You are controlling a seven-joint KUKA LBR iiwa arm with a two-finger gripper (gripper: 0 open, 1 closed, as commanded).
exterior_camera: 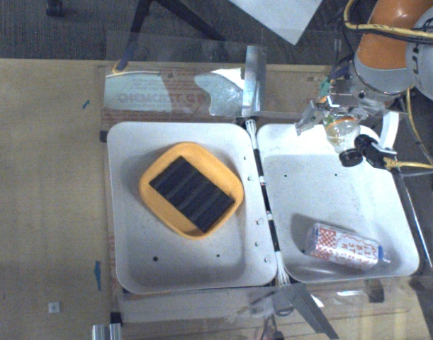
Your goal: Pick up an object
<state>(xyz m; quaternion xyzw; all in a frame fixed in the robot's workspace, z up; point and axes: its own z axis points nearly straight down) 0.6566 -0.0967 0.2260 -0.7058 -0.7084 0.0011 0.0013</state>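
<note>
Two shallow white bins side by side on the tan table [46, 190], meeting at a seam that runs from twelve to six o'clock. In the left bin [124, 261], just about centred, a yellow pad [191, 190] with rounded corners, lying flat and turned askew, topped by a dark ribbed panel. In the right bin [329, 190], toward five o'clock, a red-and-white patterned packet [344, 245] lying on its side, long axis running from nine to about four o'clock, close to the near wall and well apart from everything else. At the one o'clock corner of that same bin, the claw [336, 122], hanging over the rim region amid cables and small fittings, far from the packet and farther still from the pad. Cannot tell whether wide or narrow, nor whether anything sits in it: too cluttered and blurred there. Above it, toward two o'clock of the view, the arm's orange band [393, 20] with yellow cables looped around. Beyond the bins at twelve o'clock, a clear plastic sheet [166, 94] over brown card, and an upright metal bracket [253, 80] at the seam. On the dark floor farther back, a chair base [152, 6] at eleven o'clock and a white sheet [273, 2] at twelve.
</note>
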